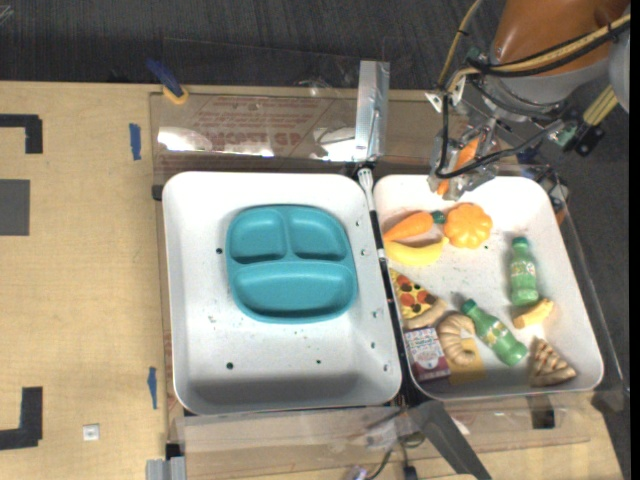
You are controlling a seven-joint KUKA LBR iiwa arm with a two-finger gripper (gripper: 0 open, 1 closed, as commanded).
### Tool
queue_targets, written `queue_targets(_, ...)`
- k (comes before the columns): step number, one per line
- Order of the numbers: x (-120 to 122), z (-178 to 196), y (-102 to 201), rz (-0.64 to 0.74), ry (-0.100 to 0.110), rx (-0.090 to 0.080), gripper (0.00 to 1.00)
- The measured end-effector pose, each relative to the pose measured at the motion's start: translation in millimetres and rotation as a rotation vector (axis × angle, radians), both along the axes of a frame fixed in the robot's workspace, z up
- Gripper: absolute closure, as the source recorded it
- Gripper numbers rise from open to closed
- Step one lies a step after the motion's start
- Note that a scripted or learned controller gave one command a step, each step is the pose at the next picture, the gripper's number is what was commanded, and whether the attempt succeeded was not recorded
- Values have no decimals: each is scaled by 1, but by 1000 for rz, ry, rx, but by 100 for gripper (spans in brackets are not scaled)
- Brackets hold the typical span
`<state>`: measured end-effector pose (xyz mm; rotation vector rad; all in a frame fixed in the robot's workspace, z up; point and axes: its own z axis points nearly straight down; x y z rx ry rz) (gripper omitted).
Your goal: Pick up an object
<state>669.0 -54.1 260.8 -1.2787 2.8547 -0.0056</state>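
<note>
Wooden bench below, dark floor behind. Two white bins: left bin carrying a teal divided plate; right bin crowded with toy food: orange pumpkin, carrot, banana, two green bottles. Up top, arm with gripper poised just above the pumpkin; open or clenched, cannot tell.

— What sits where on the bench?

— Two bins side by side: the left bin holds a divided tray near its middle.

— And the right bin?

— At its far end a pumpkin, with a carrot just left of it and a banana in front of the carrot. One bottle stands toward the right wall; another bottle lies nearer, beside a doughnut.
</note>
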Motion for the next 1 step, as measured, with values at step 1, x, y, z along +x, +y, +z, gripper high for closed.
queue_targets(1,-34,-78,-30,78,16,0,100)
